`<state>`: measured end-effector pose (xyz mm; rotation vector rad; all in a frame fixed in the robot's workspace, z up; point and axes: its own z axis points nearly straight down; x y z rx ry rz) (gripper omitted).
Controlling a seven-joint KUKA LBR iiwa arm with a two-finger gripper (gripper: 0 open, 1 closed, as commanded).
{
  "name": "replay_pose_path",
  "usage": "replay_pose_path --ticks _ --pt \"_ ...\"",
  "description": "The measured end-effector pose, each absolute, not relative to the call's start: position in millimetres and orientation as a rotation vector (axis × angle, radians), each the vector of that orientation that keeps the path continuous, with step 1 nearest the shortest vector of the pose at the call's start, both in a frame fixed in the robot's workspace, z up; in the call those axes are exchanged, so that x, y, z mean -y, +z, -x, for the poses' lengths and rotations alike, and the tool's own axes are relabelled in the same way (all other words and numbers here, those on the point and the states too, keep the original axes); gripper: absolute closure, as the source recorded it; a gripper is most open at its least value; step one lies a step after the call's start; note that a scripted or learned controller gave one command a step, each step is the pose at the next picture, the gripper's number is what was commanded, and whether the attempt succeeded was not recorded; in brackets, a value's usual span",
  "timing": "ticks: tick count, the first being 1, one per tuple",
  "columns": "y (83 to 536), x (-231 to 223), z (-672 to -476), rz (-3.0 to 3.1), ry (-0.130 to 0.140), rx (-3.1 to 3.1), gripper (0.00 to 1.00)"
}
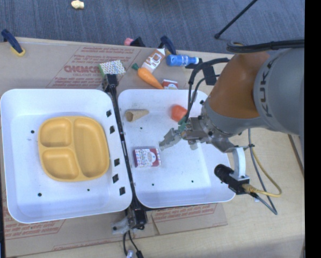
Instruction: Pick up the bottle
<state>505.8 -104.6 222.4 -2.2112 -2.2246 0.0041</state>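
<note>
— where is the bottle (180, 61)?
— it lies on the table, outside the right bin (203, 195), beyond its far rim, long axis left to right.
— and your gripper (168, 140)?
— low inside that bin, holding nothing; how wide it stands i cannot tell.

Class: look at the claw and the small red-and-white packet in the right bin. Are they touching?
Apart. The camera view shows bare white bin floor between the claw and the packet, which lies flat to its lower left.
</note>
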Motion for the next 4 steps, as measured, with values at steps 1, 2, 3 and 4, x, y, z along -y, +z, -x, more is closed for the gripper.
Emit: replay_pose_path --ticks 1,2,3,4 --pt "155.6 113.9 -548.3 2.426 0.005 1.990 0.00" --pt "165.5 113.4 -548.5 2.421 0.007 1.993 1.00" --pt "191.3 79.1 -491.3 2.424 0.005 1.991 1.00" --pt "162.4 107.8 -475.9 2.578 0.005 1.786 1.00"
